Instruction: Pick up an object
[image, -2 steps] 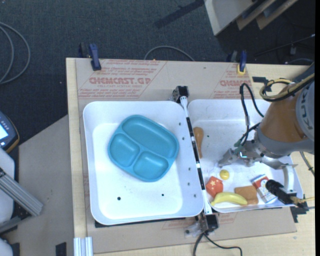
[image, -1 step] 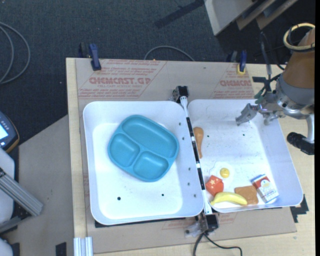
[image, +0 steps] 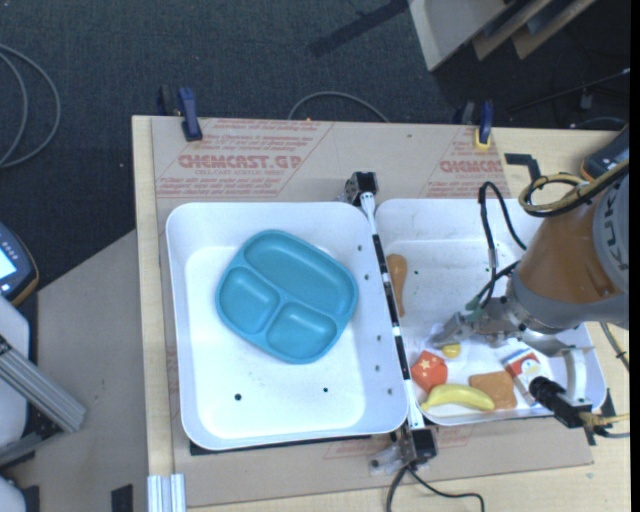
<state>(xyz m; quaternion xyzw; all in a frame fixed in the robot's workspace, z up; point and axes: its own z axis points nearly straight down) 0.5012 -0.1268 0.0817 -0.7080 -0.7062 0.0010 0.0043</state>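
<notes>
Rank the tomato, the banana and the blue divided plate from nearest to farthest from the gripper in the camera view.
1. The tomato, in the right bin, just below and left of the gripper.
2. The banana, at the right bin's near edge, below the tomato.
3. The blue divided plate, in the left bin, across the divider.

Your arm (image: 575, 255) runs off the right edge of the view, and its bulk covers much of the right bin (image: 440, 215), so you cannot see what lies beneath it. The gripper (image: 462, 328) is small and partly masked by the wrist, so you cannot tell how it stands. A red and white item (image: 520, 362) beside the wrist is half hidden, too small for you to identify.
</notes>
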